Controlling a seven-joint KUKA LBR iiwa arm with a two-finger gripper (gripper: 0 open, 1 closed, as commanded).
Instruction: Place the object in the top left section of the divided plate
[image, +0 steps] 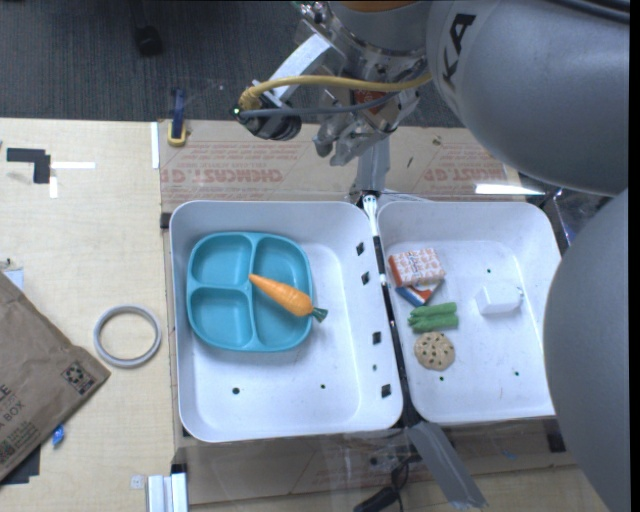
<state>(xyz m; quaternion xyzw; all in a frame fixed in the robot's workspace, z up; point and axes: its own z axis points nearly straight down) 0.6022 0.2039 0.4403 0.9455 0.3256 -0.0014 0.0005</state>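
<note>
Carrot (283, 294): we see it lying across the teal divided plate (222, 330) in the left bin (200, 400), orange body slanting from upper left to lower right, its green tip at the plate's right rim
Carrot's section: most of it rests in the large right-hand section, with its narrow end reaching the central ridge near the top left section
Divided plate: it sits in the upper left part of the left bin, flat on the white floor
Gripper (350, 140): we see it above the far edge of the bins, over the brown cardboard (260, 170), near the seam where the two bins meet; we cannot tell how it is set
Carrot versus gripper: the carrot lies well apart from the gripper, below it and to the left in the camera view, with nothing of it near the gripper
Arm (540, 80): the grey bulk covers the upper right corner and the right edge
Right bin (480, 395): we count a red and white packet (415, 266), a green pod (433, 317), a round cookie (434, 351) and a small white block (498, 299)
Bench (80, 230): a grey ring (127, 334) lies left of the left bin, beside a brown cardboard box (35, 370)
</note>
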